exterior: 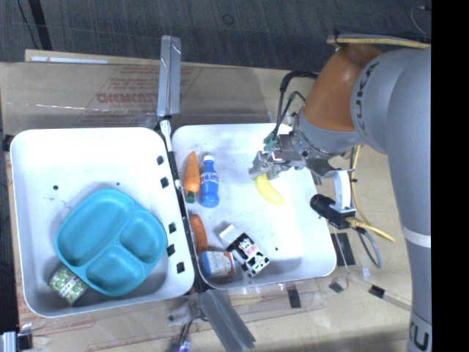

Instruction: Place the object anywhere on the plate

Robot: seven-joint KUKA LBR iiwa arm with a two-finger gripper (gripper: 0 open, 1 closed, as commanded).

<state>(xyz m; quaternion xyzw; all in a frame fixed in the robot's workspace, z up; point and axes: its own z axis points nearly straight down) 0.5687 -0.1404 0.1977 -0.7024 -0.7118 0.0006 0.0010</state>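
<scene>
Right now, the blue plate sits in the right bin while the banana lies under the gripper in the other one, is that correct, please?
Not quite: the camera view shows the blue plate in the left bin. The banana lies under the gripper in the other one, the right bin.

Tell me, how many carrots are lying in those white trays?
2, both in the right bin along its left wall: one carrot beside the blue bottle, another carrot further down by the can. More might hide beneath other items.
</scene>
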